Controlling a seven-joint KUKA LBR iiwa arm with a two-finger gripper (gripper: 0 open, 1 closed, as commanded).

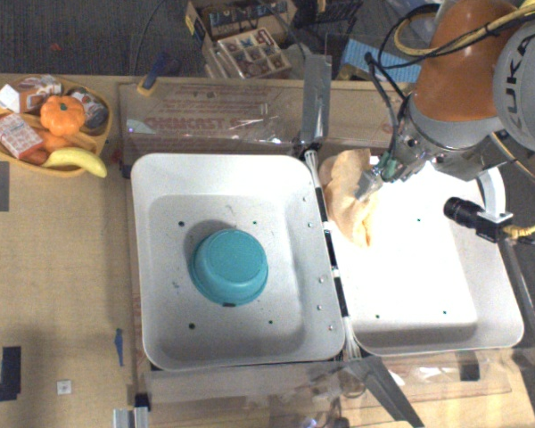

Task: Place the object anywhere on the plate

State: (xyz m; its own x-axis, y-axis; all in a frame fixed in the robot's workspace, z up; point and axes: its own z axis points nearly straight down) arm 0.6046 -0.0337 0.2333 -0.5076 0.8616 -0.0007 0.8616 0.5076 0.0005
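The two-finger gripper (373, 185) seems closed on the pale yellow, floppy cloth-like object (349, 201) at the right bin's left wall, with the round teal plate (230, 267) well away leftward

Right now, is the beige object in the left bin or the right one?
Right bin. The beige object lies at its left edge beside the divider, the gripper at it. The teal plate sits in the left bin.

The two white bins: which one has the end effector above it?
The right bin. The end effector hangs over its far left corner by a pale yellowish object; the left bin holds a teal plate.
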